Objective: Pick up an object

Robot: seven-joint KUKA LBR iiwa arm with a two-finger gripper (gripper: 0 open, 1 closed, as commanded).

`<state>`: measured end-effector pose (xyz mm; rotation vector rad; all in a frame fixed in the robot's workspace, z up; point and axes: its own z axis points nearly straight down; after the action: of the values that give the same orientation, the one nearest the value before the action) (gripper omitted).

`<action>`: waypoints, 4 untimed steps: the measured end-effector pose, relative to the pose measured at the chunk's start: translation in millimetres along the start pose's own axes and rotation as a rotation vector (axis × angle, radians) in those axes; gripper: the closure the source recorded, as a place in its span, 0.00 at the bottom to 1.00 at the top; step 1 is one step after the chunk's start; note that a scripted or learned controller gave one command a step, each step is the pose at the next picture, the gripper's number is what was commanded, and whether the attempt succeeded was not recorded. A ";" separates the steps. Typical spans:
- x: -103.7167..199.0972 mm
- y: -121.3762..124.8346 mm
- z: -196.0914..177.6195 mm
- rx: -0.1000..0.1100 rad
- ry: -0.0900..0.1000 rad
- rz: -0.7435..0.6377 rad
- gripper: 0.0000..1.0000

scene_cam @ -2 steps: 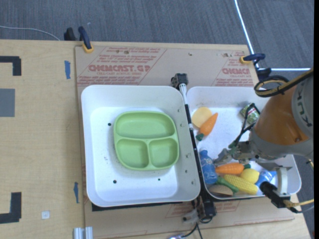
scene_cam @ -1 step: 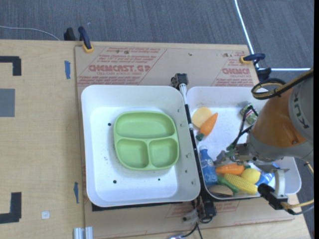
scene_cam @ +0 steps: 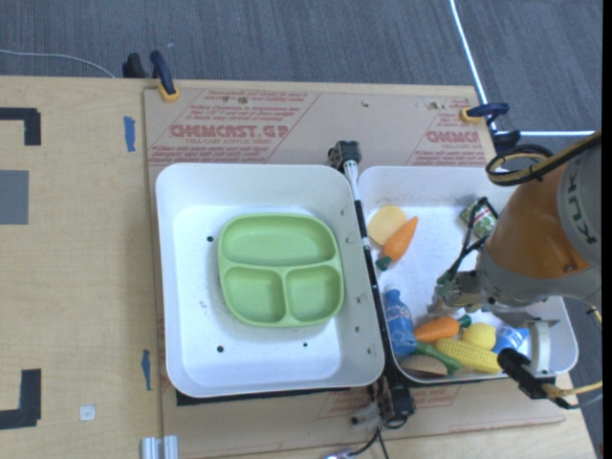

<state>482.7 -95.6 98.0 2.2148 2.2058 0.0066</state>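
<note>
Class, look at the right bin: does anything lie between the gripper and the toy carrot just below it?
Nothing visible does. The gripper hangs right above the carrot in the right bin. The blue bottle and corn cob crowd its sides.

The arm [scene_cam: 550,232] is a thick rounded body — orange band broad across it, grey casing beyond, with part of a dark letter near the right bin [scene_cam: 426,199]. Black cables loop above the band — one thin lead trails beside it.
</note>
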 end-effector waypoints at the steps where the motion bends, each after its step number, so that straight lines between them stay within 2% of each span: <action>1: -1.1 -0.1 -0.1 0.000 -0.002 0.001 0.00; 2: -2.6 -1.4 9.6 0.003 -0.003 0.003 0.00; 3: -0.5 -0.1 0.1 0.000 0.000 0.001 1.00; 4: -0.4 -0.4 0.3 0.001 0.000 0.001 0.00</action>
<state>482.4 -96.1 97.7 2.2159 2.2055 0.0051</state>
